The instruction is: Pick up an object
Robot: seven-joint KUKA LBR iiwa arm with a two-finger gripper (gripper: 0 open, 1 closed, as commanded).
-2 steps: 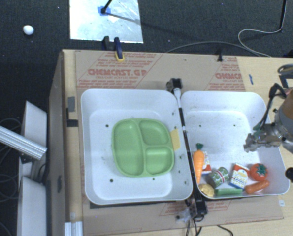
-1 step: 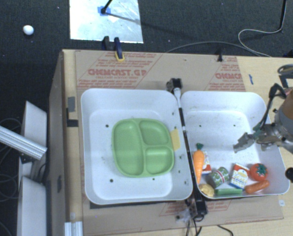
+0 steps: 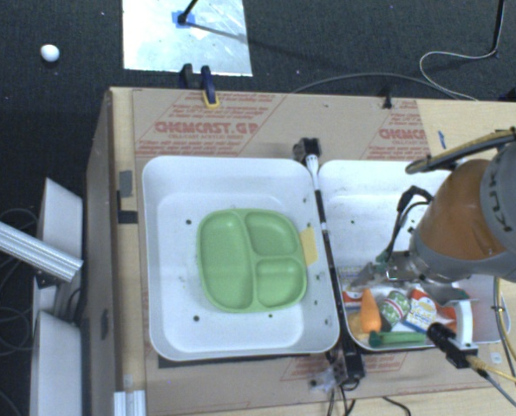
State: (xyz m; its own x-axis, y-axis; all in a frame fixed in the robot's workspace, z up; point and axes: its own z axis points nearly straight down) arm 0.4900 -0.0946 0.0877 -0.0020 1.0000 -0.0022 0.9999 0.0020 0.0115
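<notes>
Orange carrot-like piece (image 3: pixel 370 312) among colourful clutter, right bin (image 3: pixel 362 199); green divided plate (image 3: pixel 251 259) in left bin (image 3: pixel 166 232); arm (image 3: pixel 466 219) overhead.

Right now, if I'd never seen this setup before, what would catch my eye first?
Probably the pale green divided plate, lying flat in the middle of the left white bin. Next, the bulky grey arm with its orange band, leaning in from the right over the right bin. Beneath it, a small colourful heap sits in that bin's near corner, including an orange carrot-like piece and a green stick.
</notes>
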